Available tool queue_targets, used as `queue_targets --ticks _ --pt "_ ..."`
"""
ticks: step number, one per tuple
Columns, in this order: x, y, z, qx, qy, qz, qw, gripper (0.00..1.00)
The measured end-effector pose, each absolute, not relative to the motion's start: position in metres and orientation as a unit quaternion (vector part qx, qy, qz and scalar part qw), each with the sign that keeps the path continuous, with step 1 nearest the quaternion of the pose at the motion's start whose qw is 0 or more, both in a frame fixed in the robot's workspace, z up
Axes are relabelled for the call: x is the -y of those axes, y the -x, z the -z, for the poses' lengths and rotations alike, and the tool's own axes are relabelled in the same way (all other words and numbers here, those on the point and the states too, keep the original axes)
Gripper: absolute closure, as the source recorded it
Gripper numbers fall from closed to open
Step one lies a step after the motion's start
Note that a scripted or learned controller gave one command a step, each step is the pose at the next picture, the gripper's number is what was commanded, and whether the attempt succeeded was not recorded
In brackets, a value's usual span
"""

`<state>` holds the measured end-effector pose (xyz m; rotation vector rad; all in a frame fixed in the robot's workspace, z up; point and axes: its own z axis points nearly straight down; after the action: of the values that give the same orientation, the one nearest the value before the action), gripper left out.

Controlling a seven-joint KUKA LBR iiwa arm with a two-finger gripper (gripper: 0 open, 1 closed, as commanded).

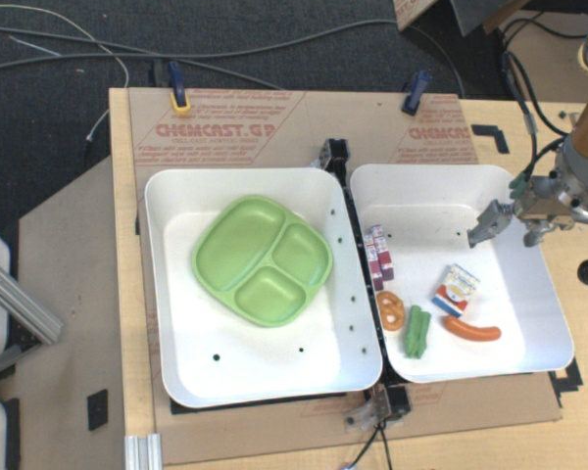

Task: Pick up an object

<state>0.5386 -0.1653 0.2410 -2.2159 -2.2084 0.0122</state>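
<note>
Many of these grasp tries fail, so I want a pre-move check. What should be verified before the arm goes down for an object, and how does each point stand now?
1. Objects lie in the right bin: ok; hot dog, small carton, pretzel, green piece, wrapped bar.
2. Gripper is over the right bin: ok, near its far right side.
3. Gripper is directly above a target: not ok; the objects lie nearer the front.
4. Nothing held already: cannot tell.
5. Target stands apart from neighbours: ok for the hot dog; pretzel and green piece lie close together.
6. Green tray out of the way: ok, in the left bin.
</note>
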Motion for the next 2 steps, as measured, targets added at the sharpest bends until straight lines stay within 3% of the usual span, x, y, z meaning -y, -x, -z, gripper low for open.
queue_targets --ticks 1,2 --pt "0.165 -0.541 -0.248 0.707 0.707 0.0000 0.001 0.00" --pt "0.171 -0.545 -0.203 0.707 0.707 -0.0012 0.003 0.00"
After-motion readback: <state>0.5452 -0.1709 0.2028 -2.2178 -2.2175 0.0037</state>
